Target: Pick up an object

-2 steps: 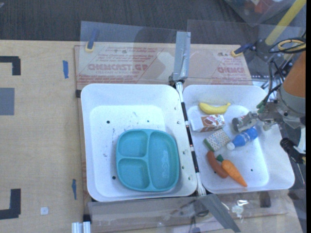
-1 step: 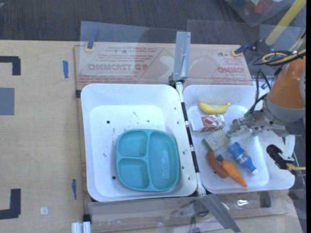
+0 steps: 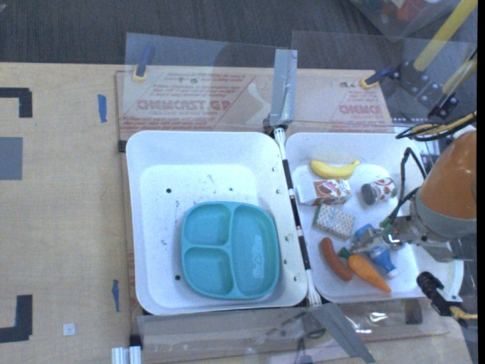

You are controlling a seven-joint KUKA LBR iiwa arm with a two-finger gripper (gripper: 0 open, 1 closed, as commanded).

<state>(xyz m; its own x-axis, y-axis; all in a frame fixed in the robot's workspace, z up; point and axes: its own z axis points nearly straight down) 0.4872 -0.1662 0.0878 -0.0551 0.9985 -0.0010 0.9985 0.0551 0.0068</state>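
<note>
The right bin (image 3: 402,146) holds a yellow banana (image 3: 334,168), a small brown and white carton (image 3: 327,191), a can lying on its side (image 3: 377,190), a checkered cracker-like square (image 3: 334,221), a red-brown sausage (image 3: 334,258), an orange carrot (image 3: 369,272) and a blue item (image 3: 384,259). My gripper (image 3: 366,239) is low in this bin, just above the carrot and over the blue item, which it partly hides. I see nothing clearly held in it.
A teal three-part plate (image 3: 229,250) lies in the left bin (image 3: 151,165). The grey arm with its orange band (image 3: 455,184) covers the right bin's right side. Clear panels (image 3: 284,89) stand behind both bins.
</note>
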